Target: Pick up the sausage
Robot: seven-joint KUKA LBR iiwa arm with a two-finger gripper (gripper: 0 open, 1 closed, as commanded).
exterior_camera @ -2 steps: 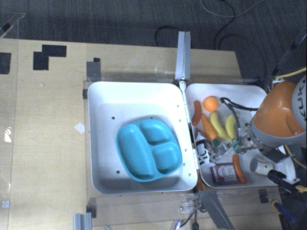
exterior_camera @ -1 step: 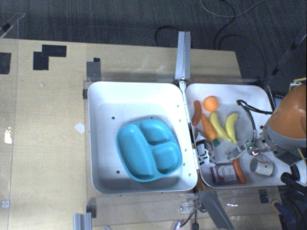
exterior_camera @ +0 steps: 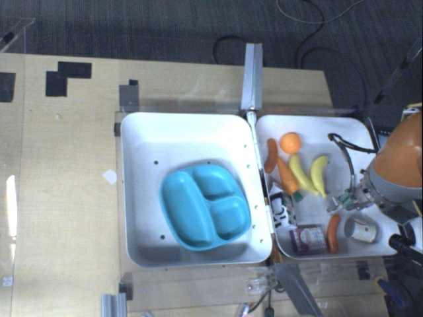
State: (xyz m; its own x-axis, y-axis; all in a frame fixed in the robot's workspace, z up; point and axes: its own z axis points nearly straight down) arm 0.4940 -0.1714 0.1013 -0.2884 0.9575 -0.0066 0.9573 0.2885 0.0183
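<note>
A reddish-brown sausage (exterior_camera: 271,155) lies along the left wall of the right bin (exterior_camera: 350,125), next to the divider. A second red sausage-like piece (exterior_camera: 332,234) lies near that bin's front edge, between a purple can (exterior_camera: 307,238) and a white cup (exterior_camera: 362,230). My gripper (exterior_camera: 345,201) hangs low in the right bin, just above and right of the red piece, and well to the right of the sausage by the divider. Nothing can be made out in its grasp. The arm's orange band (exterior_camera: 400,156) sits above it at the right edge.
The right bin also holds an orange (exterior_camera: 290,142), a carrot (exterior_camera: 287,176), two bananas (exterior_camera: 301,174) (exterior_camera: 320,174) and a small black-and-white item (exterior_camera: 281,211). A blue divided plate (exterior_camera: 206,207) lies in the left bin (exterior_camera: 145,177). A black cable (exterior_camera: 345,152) loops over the right bin.
</note>
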